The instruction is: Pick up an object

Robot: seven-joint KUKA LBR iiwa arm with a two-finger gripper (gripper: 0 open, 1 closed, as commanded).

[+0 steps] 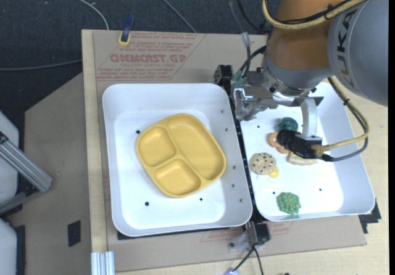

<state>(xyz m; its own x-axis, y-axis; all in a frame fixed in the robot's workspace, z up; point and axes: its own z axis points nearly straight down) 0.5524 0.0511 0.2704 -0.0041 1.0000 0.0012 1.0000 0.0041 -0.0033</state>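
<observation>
The arm leans over the right bin (pixel 336 184), gripper (pixel 249 100) low at its far left corner; open or closed, I cannot tell. The cookie (pixel 263 163) lies nearer the camera, apart from the gripper.

The grey arm with its orange band (pixel 308 15) runs off the top and right edges and covers the far end of the right white bin (pixel 345 197). A dark teal rounded piece (pixel 287 124) and a small orange piece (pixel 273 139) are partly covered by the robot's wrist parts, so their shapes cannot be told. A yellow scrap (pixel 273 173) lies mostly under the round speckled cookie (pixel 262 162).
</observation>
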